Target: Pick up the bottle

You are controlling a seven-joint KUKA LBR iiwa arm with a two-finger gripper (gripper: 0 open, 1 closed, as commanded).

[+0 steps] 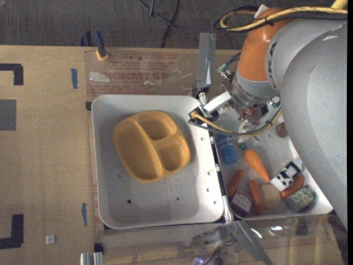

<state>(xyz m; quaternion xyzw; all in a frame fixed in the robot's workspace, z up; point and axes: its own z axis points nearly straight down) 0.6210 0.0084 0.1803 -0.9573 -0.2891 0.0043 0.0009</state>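
Camera view: small blue plastic bottle point(226, 150) not yet grasped
Lies in right shallow white bin point(274, 148) by left wall; gripper point(249, 116) near, open or closed can't tell; grasp, lift remain

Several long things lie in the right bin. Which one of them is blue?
The bottle by the right bin's left wall, just below the tool. The carrot beside it is orange; the sausages lower down are red.

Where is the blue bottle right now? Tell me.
In the camera view, the blue bottle lies in the right-hand bin, close to its left wall. The orange carrot is just to its right.
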